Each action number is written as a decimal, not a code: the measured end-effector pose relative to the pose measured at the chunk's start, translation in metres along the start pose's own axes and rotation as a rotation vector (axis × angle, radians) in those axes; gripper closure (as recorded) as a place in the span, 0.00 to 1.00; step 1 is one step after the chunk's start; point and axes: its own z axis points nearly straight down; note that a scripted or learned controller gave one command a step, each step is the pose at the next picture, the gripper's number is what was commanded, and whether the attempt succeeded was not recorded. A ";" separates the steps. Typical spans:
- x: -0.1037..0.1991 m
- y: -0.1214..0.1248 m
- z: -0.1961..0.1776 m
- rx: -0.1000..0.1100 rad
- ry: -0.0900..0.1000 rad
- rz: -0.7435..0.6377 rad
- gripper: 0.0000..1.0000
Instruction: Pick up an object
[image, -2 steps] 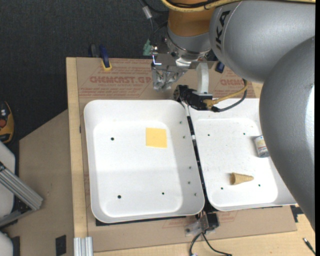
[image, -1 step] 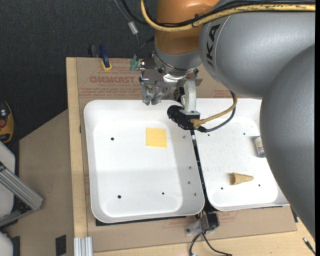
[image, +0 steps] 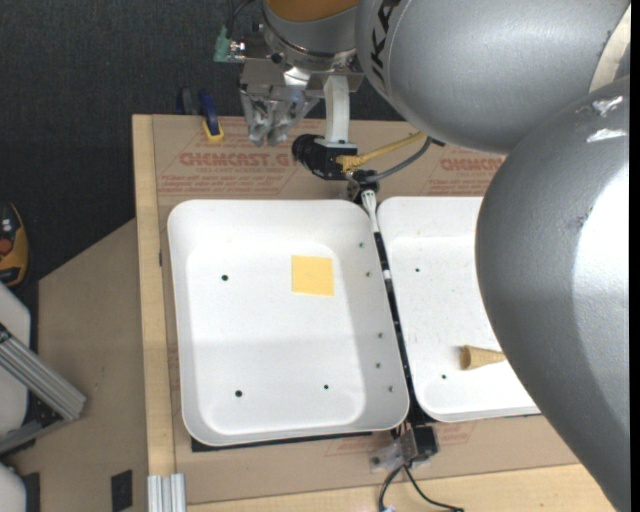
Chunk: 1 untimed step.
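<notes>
Gripper sits at the top of the camera view, above the far edge of the bench and beyond both bins; its fingers hang close together with nothing seen between them, though glare on the metal makes the exact gap hard to judge. It holds no object.

Yellow square, flat and thin, lies in the left bin, slightly toward the far right of its floor and apart from every wall. It is the nearest candidate, well apart from the gripper. A tan cone-shaped piece lies in the right bin, its far end hidden behind the grey arm.

Risks noted: the square appears to lie flush on the floor, so fingers closing at floor level may slide over it or push it aside without gripping. A descent that stops short would close on air. The cone piece, partly hidden, could roll when touched.
</notes>
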 end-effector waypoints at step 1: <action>-0.014 -0.053 0.039 0.018 -0.005 0.007 1.00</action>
